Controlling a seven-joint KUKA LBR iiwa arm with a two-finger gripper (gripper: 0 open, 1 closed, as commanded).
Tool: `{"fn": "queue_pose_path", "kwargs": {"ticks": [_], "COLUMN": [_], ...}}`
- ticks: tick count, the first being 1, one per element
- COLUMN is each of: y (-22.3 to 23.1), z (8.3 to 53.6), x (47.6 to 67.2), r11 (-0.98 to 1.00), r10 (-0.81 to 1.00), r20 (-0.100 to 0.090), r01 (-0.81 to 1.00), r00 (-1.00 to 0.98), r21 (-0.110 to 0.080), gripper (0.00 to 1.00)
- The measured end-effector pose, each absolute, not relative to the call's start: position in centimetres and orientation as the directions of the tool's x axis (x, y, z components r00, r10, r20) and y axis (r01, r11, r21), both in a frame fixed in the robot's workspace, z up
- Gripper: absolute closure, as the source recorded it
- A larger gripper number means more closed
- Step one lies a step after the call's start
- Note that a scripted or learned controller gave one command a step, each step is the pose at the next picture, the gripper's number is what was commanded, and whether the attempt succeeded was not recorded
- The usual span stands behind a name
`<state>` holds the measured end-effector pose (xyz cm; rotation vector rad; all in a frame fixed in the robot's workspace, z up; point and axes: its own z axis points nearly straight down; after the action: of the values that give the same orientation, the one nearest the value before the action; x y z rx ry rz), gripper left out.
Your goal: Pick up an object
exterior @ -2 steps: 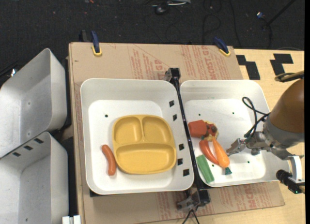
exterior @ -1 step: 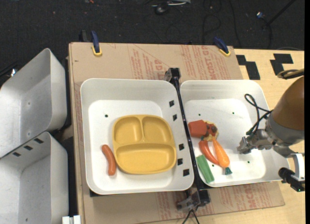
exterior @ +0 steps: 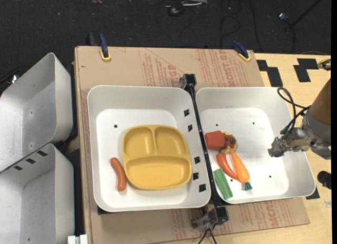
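The right bin (exterior: 253, 100) holds a cluster of toy food at its left side: a red-orange chunk (exterior: 215, 139), a red pepper (exterior: 226, 165), an orange carrot (exterior: 240, 168) and a green piece (exterior: 222, 183). My gripper (exterior: 277, 149) hangs at the bin's right side, over bare floor, well apart from the food and with nothing seen between its fingers. In the left bin (exterior: 105, 106) lies a yellow divided plate (exterior: 156, 157) with an orange sausage (exterior: 119, 174) beside its left edge.
A black divider (exterior: 196, 127) runs between the two bins. Both bins rest on a cardboard sheet (exterior: 158, 64) held by two clips at the back. White tubs (exterior: 31, 116) stand off the bench to the left. Cables trail from the arm at the right.
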<state>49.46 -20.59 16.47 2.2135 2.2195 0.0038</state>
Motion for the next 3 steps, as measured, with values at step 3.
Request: {"fn": "queue_pose_path", "kwargs": {"ticks": [3], "y": [-16.6], "z": [24.9], "x": [51.3], "r11": [0.008], "r10": [1.0], "r20": [0.001], "r01": [1.0], "r00": [-0.008], "r21": [0.0], "gripper": [1.0]}}
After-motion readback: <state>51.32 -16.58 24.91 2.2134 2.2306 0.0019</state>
